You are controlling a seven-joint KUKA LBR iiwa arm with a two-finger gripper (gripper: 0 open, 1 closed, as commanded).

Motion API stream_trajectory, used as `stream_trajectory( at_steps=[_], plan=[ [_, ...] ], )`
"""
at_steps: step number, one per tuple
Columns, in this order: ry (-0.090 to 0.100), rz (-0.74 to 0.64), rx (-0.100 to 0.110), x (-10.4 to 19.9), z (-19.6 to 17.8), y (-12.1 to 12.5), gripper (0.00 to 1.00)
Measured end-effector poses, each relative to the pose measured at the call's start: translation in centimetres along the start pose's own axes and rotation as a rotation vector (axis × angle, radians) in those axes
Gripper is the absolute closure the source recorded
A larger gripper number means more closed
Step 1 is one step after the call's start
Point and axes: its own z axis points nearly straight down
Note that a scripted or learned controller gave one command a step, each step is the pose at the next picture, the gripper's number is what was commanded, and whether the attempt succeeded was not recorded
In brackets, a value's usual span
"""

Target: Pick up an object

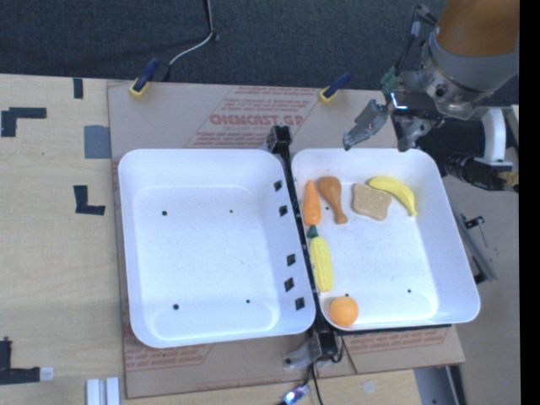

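The orange (343, 310) sits nearest the camera, in the near left corner of the right bin (447, 251), close to the divider where the two bins meet. Beyond it along that same edge lies the corn cob (321, 262), its long axis running near-to-far, and farther on the carrot (311, 202) lies the same way. Just beside the carrot a drumstick (332, 198) rests at a slight slant, and to its right a slice of bread (369, 202) touches or nearly touches the banana (395, 193), which curves along the far right part of the bin. The left bin (135, 251) lies alongside on the surface (51, 226). The gripper (384, 129) hangs above the far rim of the right bin, its fingers (361, 131) spread wide with nothing between them. Any of these things would serve the task, and the relation that matters is this: the bread and banana lie just toward the camera from the fingers and well below them, the nearest candidates, while the orange is well apart at the opposite end. The banana's long axis runs roughly left-to-right with a downward curl, so I judge the fingers would need to close across its width, coming down and a little nearer the camera to straddle it.
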Motion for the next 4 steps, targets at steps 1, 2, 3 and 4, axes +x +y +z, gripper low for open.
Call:
stream_trajectory(
  at_steps=[1, 2, 3, 4],
  plan=[
    [-0.001, 0.001, 0.010, -0.1, -0.3, 0.0, 1.00],
    [0.002, -0.004, 0.010, 6.4, -3.7, -8.4, 1.00],
    [0.002, -0.003, 0.005, 11.7, -8.8, -10.0, 1.00],
    [0.000, -0.001, 0.014, 15.2, -5.1, -10.0, 1.00]
  ],
)
